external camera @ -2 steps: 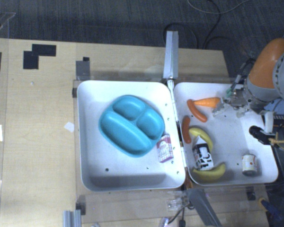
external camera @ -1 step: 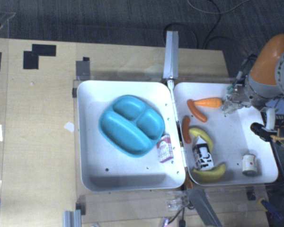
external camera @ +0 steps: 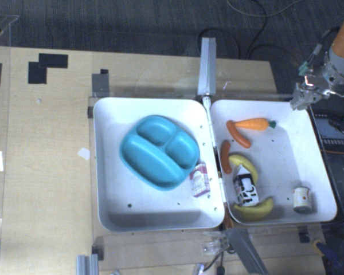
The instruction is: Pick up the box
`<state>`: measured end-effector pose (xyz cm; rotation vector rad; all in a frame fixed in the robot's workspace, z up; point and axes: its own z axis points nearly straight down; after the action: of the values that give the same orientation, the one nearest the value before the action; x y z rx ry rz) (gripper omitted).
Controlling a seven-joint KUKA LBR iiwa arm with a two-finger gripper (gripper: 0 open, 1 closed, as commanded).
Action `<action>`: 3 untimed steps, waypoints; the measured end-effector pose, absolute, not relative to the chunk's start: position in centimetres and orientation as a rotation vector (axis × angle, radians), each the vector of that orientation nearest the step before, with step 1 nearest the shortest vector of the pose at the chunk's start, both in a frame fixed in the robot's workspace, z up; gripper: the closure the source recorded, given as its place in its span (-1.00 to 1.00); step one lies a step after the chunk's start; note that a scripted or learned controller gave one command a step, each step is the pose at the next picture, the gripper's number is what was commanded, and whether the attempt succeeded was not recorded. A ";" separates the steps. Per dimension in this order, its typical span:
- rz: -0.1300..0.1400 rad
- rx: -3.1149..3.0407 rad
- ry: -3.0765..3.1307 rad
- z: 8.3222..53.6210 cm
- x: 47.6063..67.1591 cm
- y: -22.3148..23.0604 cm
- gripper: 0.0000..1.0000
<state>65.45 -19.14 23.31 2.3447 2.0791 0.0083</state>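
A small pink and white box [external camera: 200, 179] lies in the left bin [external camera: 112, 211], against its right wall and just beside the blue plate. A black and white carton [external camera: 246, 189] rests in the right bin [external camera: 318, 153] between two bananas. My gripper [external camera: 301, 98] hangs at the far right corner of the right bin, above its rim, well away from both. Nothing shows in its grasp.
A blue divided plate [external camera: 159, 150] fills the middle of the left bin. The right bin holds a carrot [external camera: 253, 124], two sausages [external camera: 238, 134], bananas [external camera: 253, 209] and a small tin [external camera: 301, 199]. A metal post [external camera: 207, 67] stands behind the bins.
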 end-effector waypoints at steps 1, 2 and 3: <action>0.009 2.388 2.030 40.5 67.0 -16.3 1.00; 0.005 2.370 2.053 35.7 67.0 -19.4 1.00; 0.006 2.372 2.051 33.8 67.0 -18.7 1.00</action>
<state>67.01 -18.69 33.83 2.3718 2.0510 0.0059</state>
